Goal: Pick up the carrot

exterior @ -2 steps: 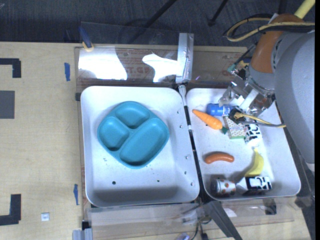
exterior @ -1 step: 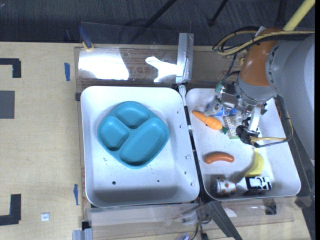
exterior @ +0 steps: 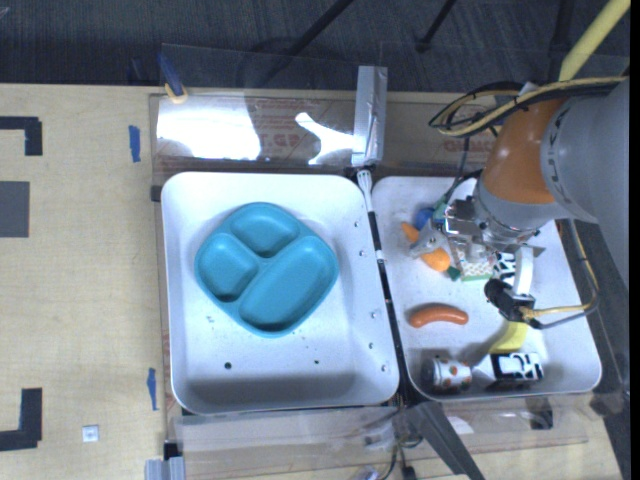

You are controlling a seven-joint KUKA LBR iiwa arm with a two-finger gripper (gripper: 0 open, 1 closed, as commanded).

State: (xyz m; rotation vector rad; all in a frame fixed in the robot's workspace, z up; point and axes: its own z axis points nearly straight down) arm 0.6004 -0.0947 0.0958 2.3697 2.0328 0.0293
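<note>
Hovering low over the right bin [exterior: 580, 368], the end effector [exterior: 462, 246], finger state impossible to tell, sits just beside the carrot [exterior: 436, 260] at its left.

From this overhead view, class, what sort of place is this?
Probably a robotics lab test bench: a grey arm with an orange band reaches over two shallow white bins, and blue tape marks sit on the wooden benchtop.

Pale wood bench [exterior: 70, 298], black tape marks [exterior: 25, 136]; dark carpet floor [exterior: 200, 8] beyond; tripod legs [exterior: 450, 8].
</note>
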